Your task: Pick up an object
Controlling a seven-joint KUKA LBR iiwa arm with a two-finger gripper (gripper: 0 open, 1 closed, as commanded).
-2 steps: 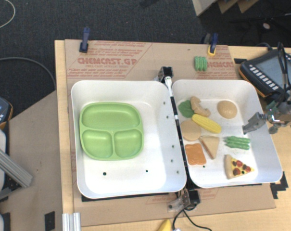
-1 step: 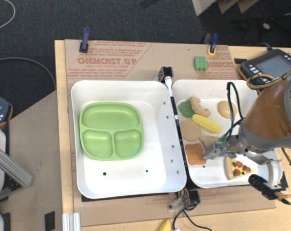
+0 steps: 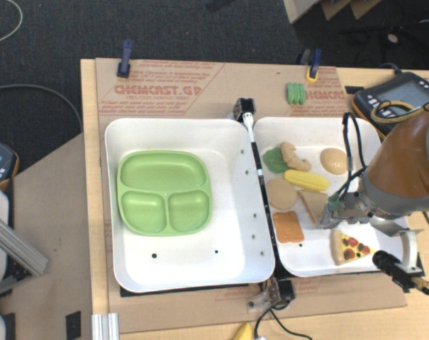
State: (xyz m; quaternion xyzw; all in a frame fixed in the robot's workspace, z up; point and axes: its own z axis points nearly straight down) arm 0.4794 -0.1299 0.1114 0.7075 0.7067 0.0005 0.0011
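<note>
The arm (image 3: 405,168) is seen reaching in over the right bin (image 3: 320,266), and the gripper (image 3: 336,214) is lowered among the toy food, just beside the tan slab (image 3: 312,205) near the bin's middle. Whether anything is clamped cannot be told from this angle; the wrist hides the business end.

The candidates are clustered closely. A yellow corn cob (image 3: 306,181) is lying just above the slab, with a round beige piece (image 3: 281,193) to its left and an orange toast square (image 3: 288,227) below that. A pizza slice (image 3: 350,248) is resting near the bin's lower edge, close under the wrist. Further up, a green leaf (image 3: 274,161), a knobbly tan piece (image 3: 293,156) and a pale egg shape (image 3: 334,161) are spread out.

For a clean pick, one item should be singled out, probably the slab, since it is nearest. A flat piece is judged hard to grip from above, so an edge should be straddled and the descent taken right to the bin floor. The corn is likely to be nudged if the approach drifts upward. The green divided plate (image 3: 164,192) in the left bin (image 3: 129,261) is well apart.
</note>
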